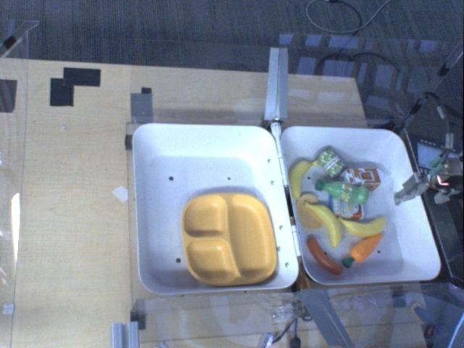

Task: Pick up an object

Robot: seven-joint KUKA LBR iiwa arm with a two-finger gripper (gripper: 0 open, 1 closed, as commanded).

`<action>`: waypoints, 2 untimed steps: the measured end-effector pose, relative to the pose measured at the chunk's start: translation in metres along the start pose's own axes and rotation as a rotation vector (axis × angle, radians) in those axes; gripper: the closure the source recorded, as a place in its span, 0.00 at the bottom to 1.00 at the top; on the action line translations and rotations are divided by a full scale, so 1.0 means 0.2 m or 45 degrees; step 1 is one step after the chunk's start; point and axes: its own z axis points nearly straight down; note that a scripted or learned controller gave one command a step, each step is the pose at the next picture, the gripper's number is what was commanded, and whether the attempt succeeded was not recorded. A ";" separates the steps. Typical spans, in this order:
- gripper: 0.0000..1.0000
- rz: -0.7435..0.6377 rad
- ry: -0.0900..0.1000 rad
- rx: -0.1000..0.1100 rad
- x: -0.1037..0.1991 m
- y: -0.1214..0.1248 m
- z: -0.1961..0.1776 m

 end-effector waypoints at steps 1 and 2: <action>0.00 -0.031 -0.001 -0.010 0.17 -0.04 0.82; 1.00 -0.034 -0.002 -0.020 0.17 -0.02 0.76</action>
